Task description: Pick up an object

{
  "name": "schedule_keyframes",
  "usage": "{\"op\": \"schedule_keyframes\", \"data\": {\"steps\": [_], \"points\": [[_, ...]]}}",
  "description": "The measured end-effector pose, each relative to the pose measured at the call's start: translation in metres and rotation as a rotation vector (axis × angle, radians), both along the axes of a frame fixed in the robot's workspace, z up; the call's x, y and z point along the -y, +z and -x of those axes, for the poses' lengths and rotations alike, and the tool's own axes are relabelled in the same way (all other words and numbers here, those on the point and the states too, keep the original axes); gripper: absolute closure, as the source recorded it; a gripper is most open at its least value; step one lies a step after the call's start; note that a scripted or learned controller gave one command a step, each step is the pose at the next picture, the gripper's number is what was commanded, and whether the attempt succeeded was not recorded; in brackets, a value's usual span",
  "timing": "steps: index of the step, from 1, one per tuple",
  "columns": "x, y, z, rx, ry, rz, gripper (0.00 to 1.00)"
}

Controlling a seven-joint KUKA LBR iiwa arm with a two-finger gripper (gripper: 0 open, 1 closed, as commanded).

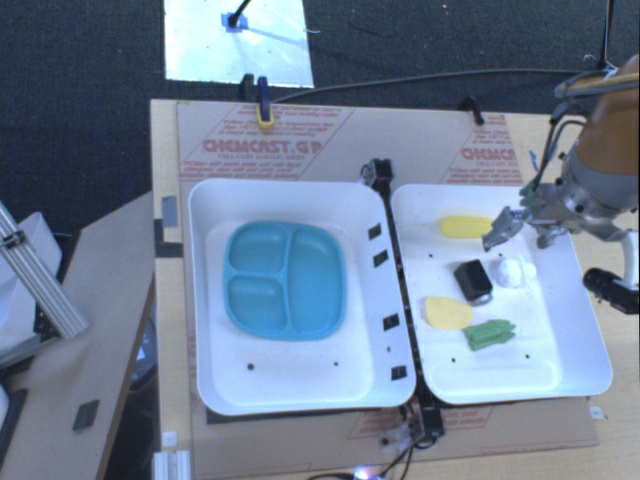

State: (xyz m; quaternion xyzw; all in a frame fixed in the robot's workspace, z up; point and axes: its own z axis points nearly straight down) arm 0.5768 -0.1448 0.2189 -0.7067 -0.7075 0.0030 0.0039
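We see the end effector point(510, 226) above the upper part of the right bin point(575, 368), reaching in from the right side. One finger shows, pointing down and to the left, but we cannot tell from this slanted view whether the end effector is released or clenched, and we see no object in it.

The task names no particular object, so we judge by nearness. The yellow corn-shaped piece point(465, 227) lies just to the left of the end effector, almost touching its tip in the picture (though we cannot say the height between them). Its long axis runs left to right, nearly in line with the direction in which the arm reaches. The black object point(474, 280) lies below the end effector in the view, a little to the left, with its long axis tilted from upper left to lower right. The small white object point(509, 271) is just beside the black one, on its right, and it sits almost directly under the tip.

Farther down are the pale yellow piece point(447, 313) and the green piece point(489, 334), both well apart from the end effector.

In our judgement the coming move turns on a short shift to the left for the corn-shaped piece, or a descent toward the white and black pair. The left bin point(290, 193) holds a blue divided plate point(286, 279), far from the arm.
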Motion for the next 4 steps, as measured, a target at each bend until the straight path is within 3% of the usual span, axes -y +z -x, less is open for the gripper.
{"op": "schedule_keyframes", "data": {"steps": [1, 3, 4], "points": [[0.0, 0.006, -0.003, 0.011, 0.002, 0.002, 0.0], [-0.007, -0.112, -0.008, 0.006, 0.001, 0.0, 0.0], [-0.007, -0.135, -0.009, 0.009, 0.0, 0.001, 0.0]]}}
